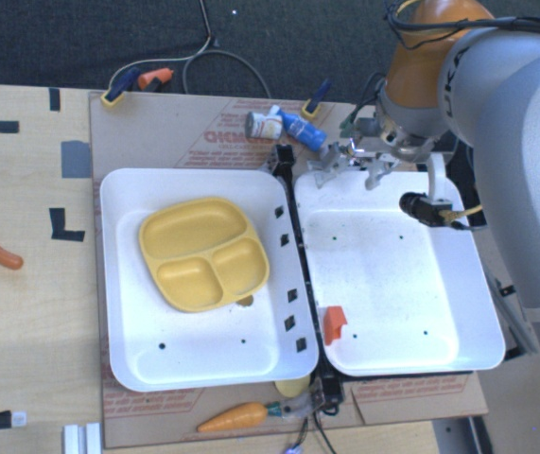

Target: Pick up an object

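Two white bins (118, 206) sit side by side, a yellow divided plate (203, 252) lying in the left one, while the gripper (352, 171) hovers with fingers apart over the right bin's far edge.

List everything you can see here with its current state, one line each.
yellow divided plate: lying flat in the left bin
orange block: in the right bin, at its left wall
gripper: over the right bin's far edge
carrot: lying outside the bins
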Action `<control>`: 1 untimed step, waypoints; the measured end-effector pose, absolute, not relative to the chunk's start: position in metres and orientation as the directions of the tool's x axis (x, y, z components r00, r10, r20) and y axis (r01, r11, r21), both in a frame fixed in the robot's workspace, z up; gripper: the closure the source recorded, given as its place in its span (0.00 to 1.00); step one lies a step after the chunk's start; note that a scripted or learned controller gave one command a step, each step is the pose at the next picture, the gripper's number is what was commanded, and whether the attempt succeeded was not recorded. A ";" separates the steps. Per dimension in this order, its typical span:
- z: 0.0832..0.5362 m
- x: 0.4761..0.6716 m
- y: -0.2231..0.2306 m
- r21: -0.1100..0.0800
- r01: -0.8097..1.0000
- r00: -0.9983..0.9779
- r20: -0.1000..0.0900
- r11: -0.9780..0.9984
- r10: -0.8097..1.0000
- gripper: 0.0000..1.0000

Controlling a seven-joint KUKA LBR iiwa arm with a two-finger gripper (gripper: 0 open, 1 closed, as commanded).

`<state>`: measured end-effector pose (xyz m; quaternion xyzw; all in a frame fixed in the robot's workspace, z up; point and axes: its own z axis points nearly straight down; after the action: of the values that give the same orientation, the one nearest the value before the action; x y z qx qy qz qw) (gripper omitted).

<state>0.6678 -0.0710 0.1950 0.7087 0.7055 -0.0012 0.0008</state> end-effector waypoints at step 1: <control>0.183 0.539 -0.052 -0.012 1.000 0.002 0.002 -0.002 1.000 0.00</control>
<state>0.5390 -0.0516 0.1832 0.7079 0.7063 -0.0036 -0.0051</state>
